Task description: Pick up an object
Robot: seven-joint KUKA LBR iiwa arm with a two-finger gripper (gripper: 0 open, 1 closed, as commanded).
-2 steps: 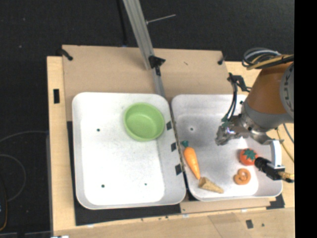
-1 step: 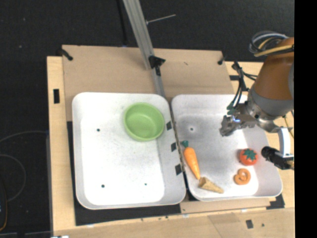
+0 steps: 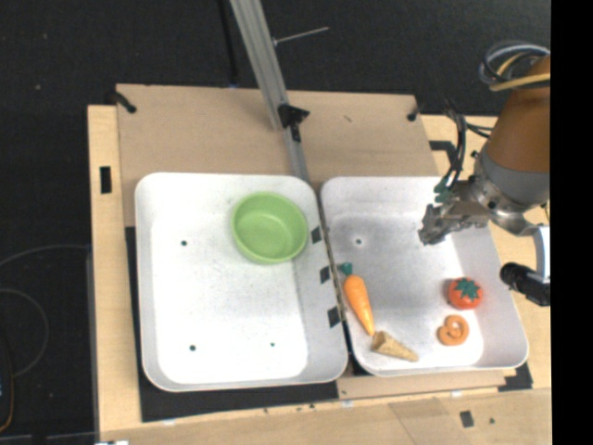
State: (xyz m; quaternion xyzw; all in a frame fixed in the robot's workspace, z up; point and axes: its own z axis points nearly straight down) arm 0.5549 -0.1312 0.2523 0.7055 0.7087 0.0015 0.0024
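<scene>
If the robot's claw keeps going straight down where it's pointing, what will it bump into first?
Probably just the bare white floor of the right bin. The gripper hangs over an open patch, with the tomato, pretzel and carrot lying off to the side. Its height is hard to judge from this slanted view.

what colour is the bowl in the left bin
Light green. The bowl sits in the left bin, plainest in the camera view.

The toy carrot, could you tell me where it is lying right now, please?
The toy carrot lies in the right bin, along its left wall, with the cone-shaped piece just below it and the gripper up to its right.
</scene>
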